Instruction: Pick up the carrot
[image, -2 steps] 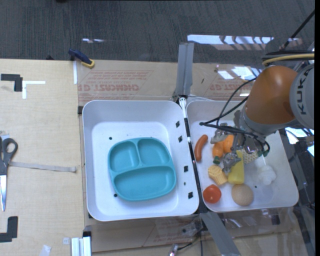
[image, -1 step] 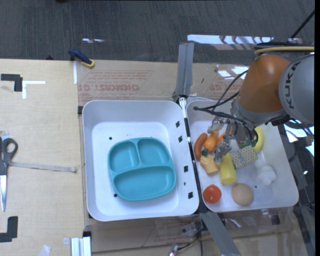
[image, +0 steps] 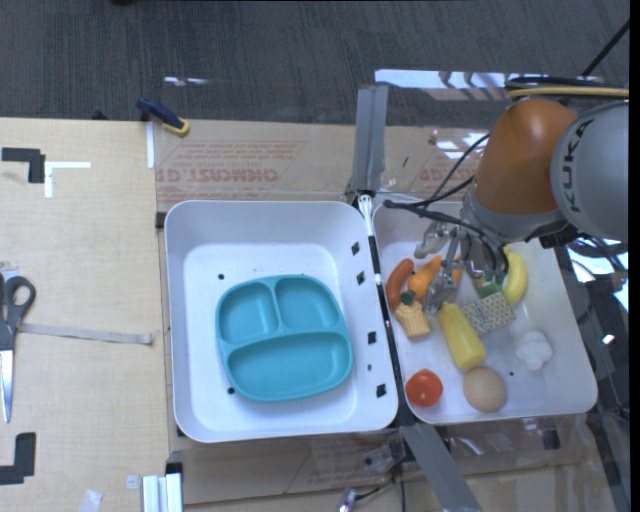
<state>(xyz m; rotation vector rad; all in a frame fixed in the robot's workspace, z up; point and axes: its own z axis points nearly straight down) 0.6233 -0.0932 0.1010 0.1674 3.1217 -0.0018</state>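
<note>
While the gripper (image: 447, 272) hangs low over the right bin (image: 570, 395), its fingertips sit right at the carrot (image: 424, 276), but whether they're spread or closed can't be told from this angle, and a hold on the carrot isn't confirmed. Carrot lies in the bin's upper-left part, just beside an orange-red pepper-like piece (image: 399, 281) and touching or nearly touching a corn chunk (image: 412, 319) below it. Main risk, as a judgement: crowding. Fingers could pinch the neighbour instead, or close on 2 items at once, or nudge the carrot sideways so it slips out. Other stuff nearby: yellow bottle (image: 462, 337), banana (image: 515, 277), grey sponge (image: 489, 314), tomato (image: 424, 388), egg (image: 485, 389), white lump (image: 532, 349). Left bin (image: 190, 330) has a blue divided plate (image: 285, 337), well apart. Scissors (image: 10, 335) on the bench, far left.
</note>
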